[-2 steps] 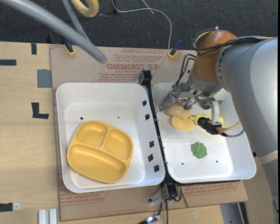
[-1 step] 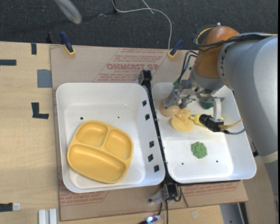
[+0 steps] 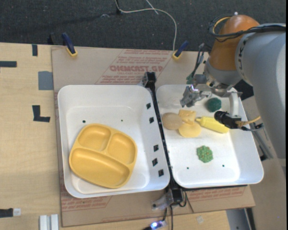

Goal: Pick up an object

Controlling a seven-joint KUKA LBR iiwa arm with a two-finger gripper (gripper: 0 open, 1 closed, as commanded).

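Observation:
My gripper (image 3: 188, 99) hangs over the far part of the right bin (image 3: 230, 174), just above a pale yellow piece (image 3: 188, 127) and a tan round piece (image 3: 172, 121). Nothing shows in its grasp. A dark green ball (image 3: 213, 103) lies to its right. In front of that ball lies a yellow banana-like item (image 3: 213, 124) with a black end. A green broccoli floret (image 3: 205, 154) rests nearer the front of the bin.
The left bin (image 3: 101, 99) holds a yellow divided plate (image 3: 103, 155). A black divider (image 3: 156, 128) runs between the bins. The grey arm with its orange band (image 3: 230, 42) covers the right bin's far right corner. Blue clamps (image 3: 68, 44) hold the cardboard base at the back.

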